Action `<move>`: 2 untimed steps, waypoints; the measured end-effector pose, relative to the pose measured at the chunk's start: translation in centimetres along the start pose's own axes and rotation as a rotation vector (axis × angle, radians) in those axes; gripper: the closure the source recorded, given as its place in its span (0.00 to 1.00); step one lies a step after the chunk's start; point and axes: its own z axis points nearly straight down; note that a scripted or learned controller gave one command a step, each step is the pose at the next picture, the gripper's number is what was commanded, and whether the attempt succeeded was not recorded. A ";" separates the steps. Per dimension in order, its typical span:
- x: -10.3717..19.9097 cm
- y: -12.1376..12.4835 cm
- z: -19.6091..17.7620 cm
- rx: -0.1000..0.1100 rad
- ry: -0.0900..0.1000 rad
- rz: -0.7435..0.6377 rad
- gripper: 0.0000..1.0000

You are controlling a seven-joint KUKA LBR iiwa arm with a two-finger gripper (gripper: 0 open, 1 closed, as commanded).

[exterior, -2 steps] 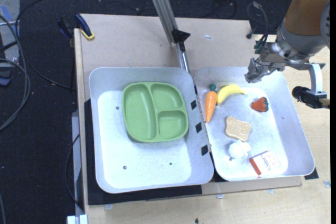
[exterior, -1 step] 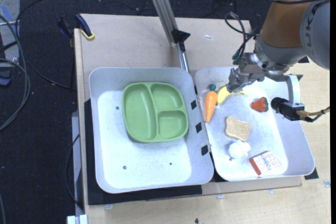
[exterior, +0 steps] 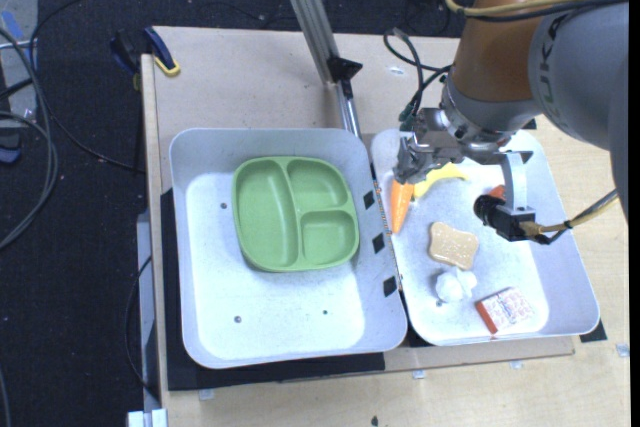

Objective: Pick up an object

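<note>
Two white bins sat side by side on the tan surface [exterior: 250, 80]. Within the left bin [exterior: 200, 315] lay a green divided plate [exterior: 296, 213]. At the right bin's [exterior: 570, 300] far left corner, the claw [exterior: 412, 165] hung over a carrot [exterior: 400, 204] and perhaps a banana [exterior: 440, 179]; how wide it stood, I could not tell. Nearer the front edge lay a toast slice [exterior: 453, 245], a white lump [exterior: 452, 286] and a red-and-white packet [exterior: 505, 309].
</note>
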 end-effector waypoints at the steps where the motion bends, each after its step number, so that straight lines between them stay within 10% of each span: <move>1: 4.8 -2.2 -0.6 0.000 0.000 0.000 1.00; 2: 10.1 -4.3 1.2 0.002 -0.001 0.000 1.00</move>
